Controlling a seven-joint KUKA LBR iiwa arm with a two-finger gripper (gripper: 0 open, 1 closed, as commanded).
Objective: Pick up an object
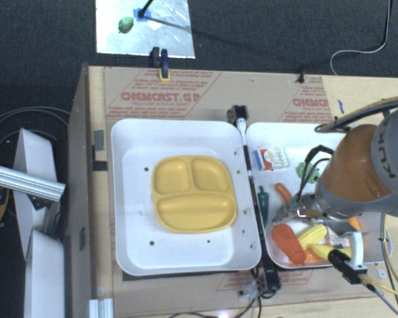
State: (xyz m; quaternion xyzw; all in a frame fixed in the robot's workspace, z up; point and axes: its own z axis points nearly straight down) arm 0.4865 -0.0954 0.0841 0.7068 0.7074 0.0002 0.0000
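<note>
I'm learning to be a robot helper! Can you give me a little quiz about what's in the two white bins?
1. True or false: the yellow divided plate lies in the left bin.
2. Which bin is the grey arm reaching over? A) left B) right
3. Fill in: the long orange carrot lies beside a ______-coloured toy.

Key: 1 true. 2 B. 3 yellow.
</note>
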